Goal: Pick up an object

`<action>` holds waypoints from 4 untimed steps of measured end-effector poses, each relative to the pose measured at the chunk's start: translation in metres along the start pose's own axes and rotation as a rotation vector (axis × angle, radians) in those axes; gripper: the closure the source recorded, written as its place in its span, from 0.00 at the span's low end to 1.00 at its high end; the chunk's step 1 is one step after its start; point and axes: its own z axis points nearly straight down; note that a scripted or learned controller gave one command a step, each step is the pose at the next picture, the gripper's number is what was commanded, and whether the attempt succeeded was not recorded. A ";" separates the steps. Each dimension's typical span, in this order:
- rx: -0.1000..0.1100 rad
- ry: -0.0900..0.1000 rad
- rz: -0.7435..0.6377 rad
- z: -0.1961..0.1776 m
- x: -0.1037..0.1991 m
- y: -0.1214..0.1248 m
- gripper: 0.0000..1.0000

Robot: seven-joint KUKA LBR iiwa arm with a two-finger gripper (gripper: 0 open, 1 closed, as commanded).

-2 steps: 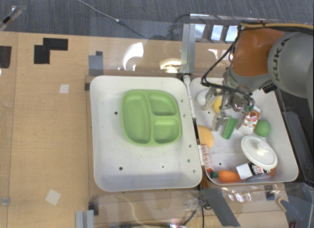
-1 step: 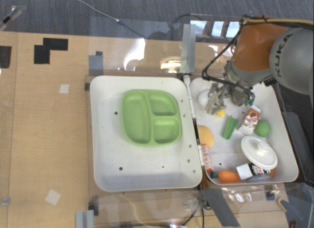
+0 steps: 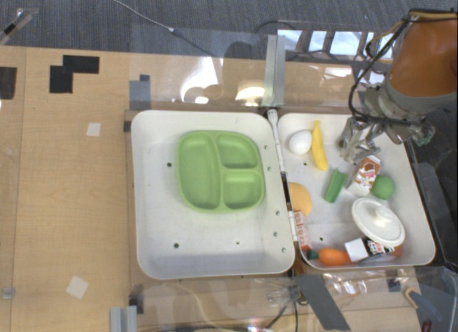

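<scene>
Hovering over the right bin, the hand; its opening I cannot tell; small carton at six o'clock, just beside.

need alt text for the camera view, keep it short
A robot claw hangs over the right bin, above a small carton amid toy food: a banana, egg, green stick, green ball, white bowl and carrot. The left bin holds a green divided plate.
</scene>
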 end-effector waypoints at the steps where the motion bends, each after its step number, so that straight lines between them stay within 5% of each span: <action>1: -0.003 0.000 -0.304 0.002 0.004 -0.058 1.00; 2: 0.000 -0.006 0.086 -0.093 -0.027 -0.028 1.00; 3: -0.008 0.005 -0.101 -0.014 -0.007 -0.053 1.00; 4: -0.006 0.002 -0.102 -0.016 -0.008 -0.053 0.00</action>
